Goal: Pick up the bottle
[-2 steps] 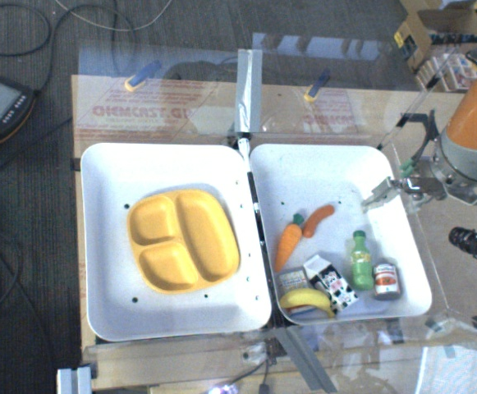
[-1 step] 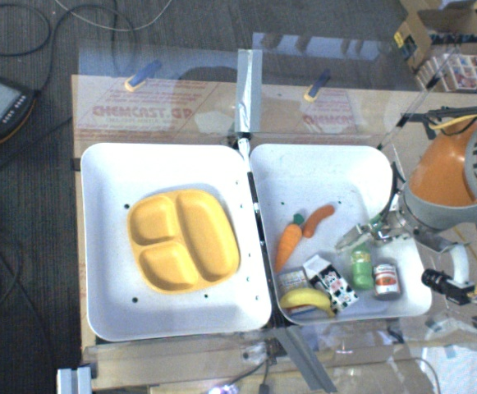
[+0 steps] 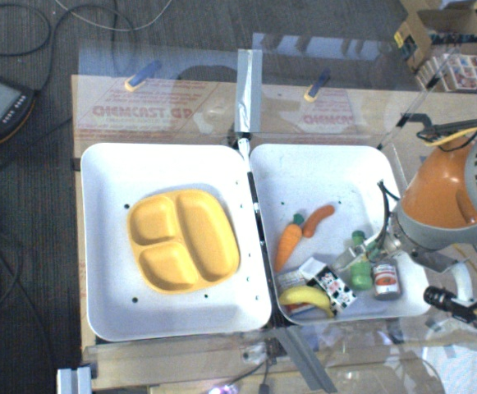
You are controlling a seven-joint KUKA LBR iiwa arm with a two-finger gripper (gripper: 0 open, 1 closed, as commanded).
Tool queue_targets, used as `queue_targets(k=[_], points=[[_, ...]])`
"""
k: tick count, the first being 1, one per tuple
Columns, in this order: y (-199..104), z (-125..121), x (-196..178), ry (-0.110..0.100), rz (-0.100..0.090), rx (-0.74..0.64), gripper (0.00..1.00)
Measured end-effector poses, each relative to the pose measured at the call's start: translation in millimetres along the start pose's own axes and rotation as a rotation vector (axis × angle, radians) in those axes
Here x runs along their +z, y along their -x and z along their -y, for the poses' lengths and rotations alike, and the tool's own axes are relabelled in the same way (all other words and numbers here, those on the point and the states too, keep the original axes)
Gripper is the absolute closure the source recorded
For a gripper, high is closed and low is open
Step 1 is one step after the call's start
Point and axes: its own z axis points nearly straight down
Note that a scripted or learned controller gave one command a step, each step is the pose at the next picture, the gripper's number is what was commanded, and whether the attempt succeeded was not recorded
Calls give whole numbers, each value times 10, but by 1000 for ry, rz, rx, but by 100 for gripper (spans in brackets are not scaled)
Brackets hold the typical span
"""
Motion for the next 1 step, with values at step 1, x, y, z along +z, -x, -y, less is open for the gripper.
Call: queue_targets(k=[1], points=[[-4, -19, -94, 4, 0, 0, 100]])
